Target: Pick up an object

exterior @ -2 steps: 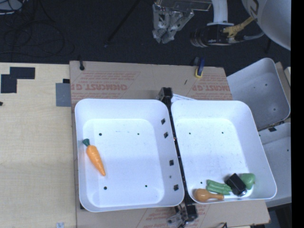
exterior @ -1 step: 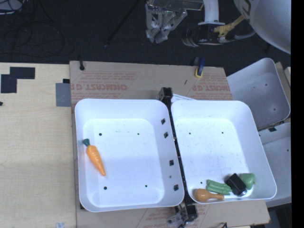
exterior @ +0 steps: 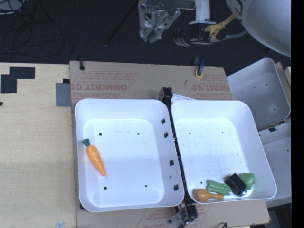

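My gripper (exterior: 154, 30) hangs high over the dark area behind the bench, far from both bins, with nothing visibly in it. An orange toy carrot (exterior: 95, 160) with a green top lies near the left wall of the left bin (exterior: 156, 109). In the front right corner of the right bin (exterior: 247, 113) several small items sit close together: a green pea pod (exterior: 218, 187), a black block (exterior: 236, 184), a green piece (exterior: 248, 178) partly behind the block, and a tan pear-shaped piece (exterior: 207, 195).
Both bins rest on a brown cardboard sheet (exterior: 123, 82). A black divider clip strip (exterior: 172, 151) runs between them. A blue and yellow clamp (exterior: 199, 68) stands at the cardboard's back edge. A grey metal panel (exterior: 266, 91) lies to the right.
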Controlling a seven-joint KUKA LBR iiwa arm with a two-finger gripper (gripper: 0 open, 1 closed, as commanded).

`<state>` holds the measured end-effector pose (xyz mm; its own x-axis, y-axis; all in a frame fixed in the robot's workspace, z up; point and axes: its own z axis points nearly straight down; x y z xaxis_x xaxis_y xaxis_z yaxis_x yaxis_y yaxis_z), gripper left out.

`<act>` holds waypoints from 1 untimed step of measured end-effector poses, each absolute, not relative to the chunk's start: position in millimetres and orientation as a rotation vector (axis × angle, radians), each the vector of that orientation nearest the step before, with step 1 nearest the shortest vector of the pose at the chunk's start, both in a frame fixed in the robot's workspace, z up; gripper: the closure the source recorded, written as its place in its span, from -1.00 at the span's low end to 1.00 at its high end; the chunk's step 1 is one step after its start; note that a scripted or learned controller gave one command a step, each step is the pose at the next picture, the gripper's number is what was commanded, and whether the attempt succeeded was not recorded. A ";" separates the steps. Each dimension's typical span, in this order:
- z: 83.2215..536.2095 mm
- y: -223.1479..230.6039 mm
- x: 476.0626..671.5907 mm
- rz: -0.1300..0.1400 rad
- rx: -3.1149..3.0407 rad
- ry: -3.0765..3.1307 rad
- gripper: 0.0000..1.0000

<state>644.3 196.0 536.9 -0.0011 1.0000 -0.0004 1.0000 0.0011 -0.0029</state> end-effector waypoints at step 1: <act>536.9 211.5 644.3 0.004 -2.219 -2.222 1.00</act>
<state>644.3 211.5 536.9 -0.0013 1.0000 -0.0005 1.0000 0.0013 -0.0031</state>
